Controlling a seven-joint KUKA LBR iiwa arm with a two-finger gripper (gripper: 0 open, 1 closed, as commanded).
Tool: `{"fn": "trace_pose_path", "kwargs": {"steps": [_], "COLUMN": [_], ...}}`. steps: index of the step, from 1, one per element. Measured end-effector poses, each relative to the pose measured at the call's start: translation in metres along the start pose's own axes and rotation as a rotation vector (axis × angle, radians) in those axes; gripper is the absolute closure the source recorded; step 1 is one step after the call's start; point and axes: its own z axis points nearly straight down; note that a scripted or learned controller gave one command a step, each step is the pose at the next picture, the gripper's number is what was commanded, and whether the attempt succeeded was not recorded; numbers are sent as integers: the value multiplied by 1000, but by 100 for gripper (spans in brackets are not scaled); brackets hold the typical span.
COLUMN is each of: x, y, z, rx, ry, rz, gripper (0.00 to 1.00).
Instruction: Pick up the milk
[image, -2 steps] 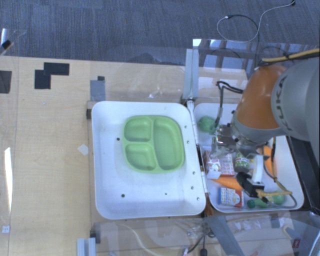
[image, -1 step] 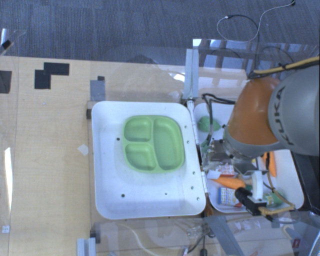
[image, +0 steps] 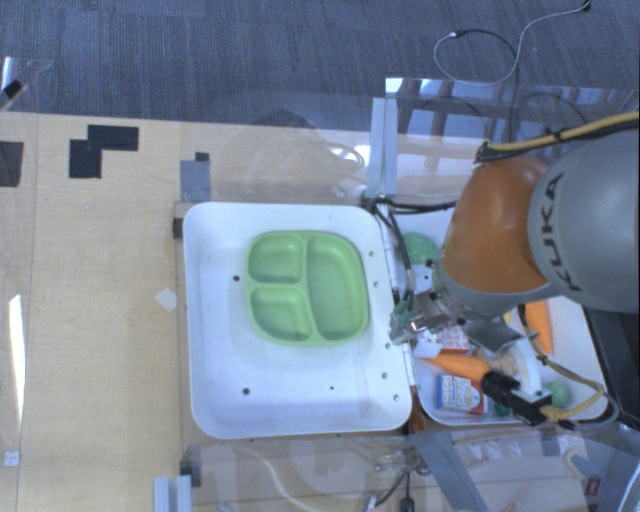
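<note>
Here, seen from the camera view above the bench:

Bench: a light wooden bench top (image: 100, 330) bears two shallow white bins side by side, with black tape marks (image: 100, 148) near its far left edge.

Left bin: the left bin (image: 215, 390) is a white square tray with rounded corners. A light green divided plate (image: 305, 287) with three compartments lies in it, a little toward the far side of its middle.

Right bin: the right bin (image: 430, 398) is mostly hidden under the arm; its near left corner and part of its near rim show.

Arm: the grey KUKA arm (image: 590, 230) reaches in from the right, and its orange band (image: 495, 235) hangs above the right bin.

Gripper: the gripper (image: 425, 320) is low at the left side of the right bin, close to the wall between the two bins. I cannot tell how it is set, since the wrist covers it.

Milk: a small carton with a printed label (image: 460, 395), probably the milk, lies flat on the floor of the right bin near its front rim, just beside the gripper and not lifted.

Carrot: an orange carrot (image: 462, 367) lies just behind the carton, touching or nearly touching it.

Second orange piece: another orange item (image: 540, 325) shows at the right, partly hidden by the arm.

Green item: a green object (image: 420, 247) sits at the far left of the right bin, half hidden by the orange band.

Cables: a yellow cable (image: 585, 400) and a black connector (image: 515, 395) trail over the near right of the bin.
</note>
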Motion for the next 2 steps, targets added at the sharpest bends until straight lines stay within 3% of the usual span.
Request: {"fn": "trace_pose_path", "kwargs": {"steps": [1, 2], "x": [4, 21], "y": [3, 7], "z": [-48, -25], "rx": [-5, -1], "ry": [-2, -1], "rz": [-213, -343], "gripper": [100, 100]}}
